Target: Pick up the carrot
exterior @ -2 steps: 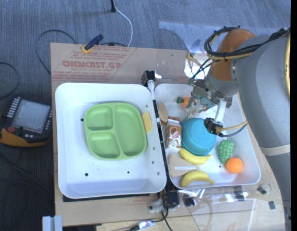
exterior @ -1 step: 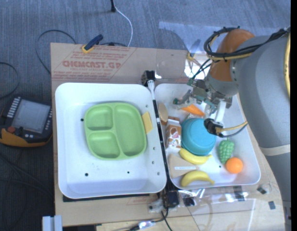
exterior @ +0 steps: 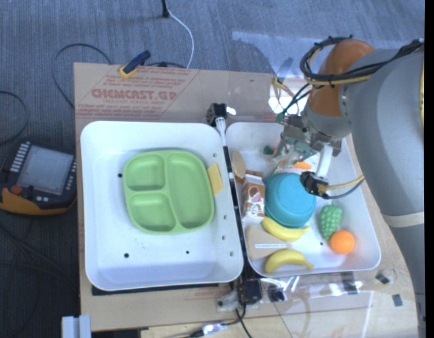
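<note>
A: Step in hand?

B: The approach, by the look of it. Gripper (exterior: pixel 299 150) low at the far end of the right bin (exterior: pixel 368 259), right over a sliver of orange. Likely the carrot (exterior: pixel 304 165), mostly hidden under the tool.

A: Claw spread or pinched?

B: Cannot tell from this slant. No sign of a lift either. Carrot down on the bin floor, just beyond the blue bowl (exterior: pixel 290 199).

A: Next move?

B: Probably a close on the carrot, then straight up. Tight quarters, though: bowl close on the near side, a green scrap (exterior: pixel 269 149) to the left, a cable (exterior: pixel 343 183) looping beside. Worth keeping clear of the bowl rim on the way up. Some risk of a slip with so thin a target.

A: Other orange things to confuse?

B: An orange (exterior: pixel 342 241) near the front corner, well apart from the carrot, beside a bumpy green fruit (exterior: pixel 330 219). Two bananas (exterior: pixel 283 229) in front of the bowl.

A: Any writing?

B: Red print on the cardboard (exterior: pixel 97 111) behind the left bin (exterior: pixel 97 259): "CHEMCAST GP", roughly. A small carton (exterior: pixel 253 197) by the right bin's wall with a printed face, too small to read. Nothing legible on the pendant (exterior: pixel 37 178) off to the left.
</note>
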Motion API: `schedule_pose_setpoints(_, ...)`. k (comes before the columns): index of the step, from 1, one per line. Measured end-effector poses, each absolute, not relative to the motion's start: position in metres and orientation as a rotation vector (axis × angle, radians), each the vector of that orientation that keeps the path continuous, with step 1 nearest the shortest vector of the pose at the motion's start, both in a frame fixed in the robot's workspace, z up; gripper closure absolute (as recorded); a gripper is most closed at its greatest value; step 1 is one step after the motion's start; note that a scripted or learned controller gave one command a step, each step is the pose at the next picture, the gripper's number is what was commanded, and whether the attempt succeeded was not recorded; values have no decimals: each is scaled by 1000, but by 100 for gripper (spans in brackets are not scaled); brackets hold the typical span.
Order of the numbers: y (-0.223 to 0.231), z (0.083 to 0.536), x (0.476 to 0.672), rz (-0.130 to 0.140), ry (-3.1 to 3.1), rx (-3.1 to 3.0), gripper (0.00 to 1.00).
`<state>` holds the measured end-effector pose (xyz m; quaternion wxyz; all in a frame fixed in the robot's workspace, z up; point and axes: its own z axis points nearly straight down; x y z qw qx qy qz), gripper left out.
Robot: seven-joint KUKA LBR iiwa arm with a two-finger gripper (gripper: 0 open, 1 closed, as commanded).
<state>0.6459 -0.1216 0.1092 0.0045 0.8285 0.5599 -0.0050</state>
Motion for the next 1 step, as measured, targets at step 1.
schedule_pose_setpoints(1,-122,109,646,-17,1754,2596,0)
